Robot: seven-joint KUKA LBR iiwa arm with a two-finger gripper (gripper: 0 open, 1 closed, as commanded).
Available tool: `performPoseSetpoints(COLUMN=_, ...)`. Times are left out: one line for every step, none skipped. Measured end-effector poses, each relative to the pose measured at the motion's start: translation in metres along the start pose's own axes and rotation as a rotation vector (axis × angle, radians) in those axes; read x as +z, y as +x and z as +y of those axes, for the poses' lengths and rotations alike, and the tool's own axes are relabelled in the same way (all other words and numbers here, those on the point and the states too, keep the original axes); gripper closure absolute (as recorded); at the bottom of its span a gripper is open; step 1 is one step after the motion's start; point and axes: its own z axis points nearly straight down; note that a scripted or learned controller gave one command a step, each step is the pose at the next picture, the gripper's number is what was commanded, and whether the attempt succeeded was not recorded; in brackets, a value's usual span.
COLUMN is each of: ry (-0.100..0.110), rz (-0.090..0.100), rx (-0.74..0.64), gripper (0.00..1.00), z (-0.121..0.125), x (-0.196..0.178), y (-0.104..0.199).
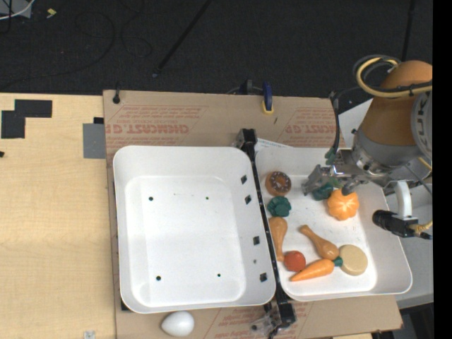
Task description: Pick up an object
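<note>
While the arm reaches in, the gripper hangs just left of the orange pumpkin, jaws narrow around something dark green, hard to identify

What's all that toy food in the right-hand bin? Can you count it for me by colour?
Orange: 2, a pumpkin and a carrot
Tan: 3, a squash, a drumstick, a round biscuit
Green: 1, a leafy lump
Red: 1, a tomato
Brown: 1, a doughnut
Total: 8
</note>
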Motion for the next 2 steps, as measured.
performPoseSetpoints(ry=0.001, rz=0.001, rx=0.001, gripper=0.00, z=0.0471, x=0.0838, y=-0.0595)
performPoseSetpoints(ry=0.003, rz=0.001, rx=0.001, gripper=1.00, z=0.0469, x=0.0752, y=-0.0604)
